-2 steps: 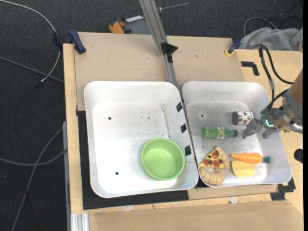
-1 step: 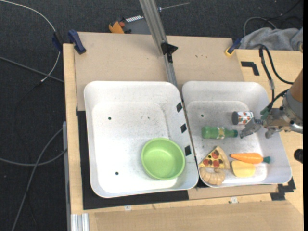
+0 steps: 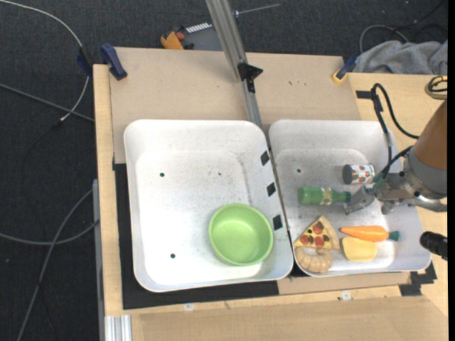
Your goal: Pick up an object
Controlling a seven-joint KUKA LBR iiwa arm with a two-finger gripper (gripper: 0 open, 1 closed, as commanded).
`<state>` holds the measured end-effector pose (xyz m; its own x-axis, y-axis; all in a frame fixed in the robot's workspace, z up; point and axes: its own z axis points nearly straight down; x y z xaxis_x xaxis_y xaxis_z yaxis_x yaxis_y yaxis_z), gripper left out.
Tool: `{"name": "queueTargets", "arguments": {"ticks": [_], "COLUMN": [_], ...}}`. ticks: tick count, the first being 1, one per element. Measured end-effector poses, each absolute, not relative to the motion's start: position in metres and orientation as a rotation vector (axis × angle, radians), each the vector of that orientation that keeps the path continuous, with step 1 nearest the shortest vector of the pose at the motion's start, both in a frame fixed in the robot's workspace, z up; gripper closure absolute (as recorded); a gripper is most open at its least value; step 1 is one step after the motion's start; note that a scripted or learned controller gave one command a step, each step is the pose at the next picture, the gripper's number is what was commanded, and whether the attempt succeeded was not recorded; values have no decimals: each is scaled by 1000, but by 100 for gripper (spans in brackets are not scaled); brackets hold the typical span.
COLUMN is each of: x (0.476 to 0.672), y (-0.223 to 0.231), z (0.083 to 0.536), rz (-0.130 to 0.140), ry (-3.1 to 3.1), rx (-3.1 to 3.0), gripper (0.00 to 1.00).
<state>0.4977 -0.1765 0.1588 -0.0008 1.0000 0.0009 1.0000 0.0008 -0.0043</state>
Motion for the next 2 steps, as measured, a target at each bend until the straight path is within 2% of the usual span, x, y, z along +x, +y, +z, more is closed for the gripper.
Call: {"name": "queueTargets", "arguments": {"ticks": [1,2], "x": [500,500], "y": [-168,-167], "z": [101,94], "rz": [4,2], "ry": [-2220,-2222], "rx": [-2217,-2220], "gripper": [0,0]}}
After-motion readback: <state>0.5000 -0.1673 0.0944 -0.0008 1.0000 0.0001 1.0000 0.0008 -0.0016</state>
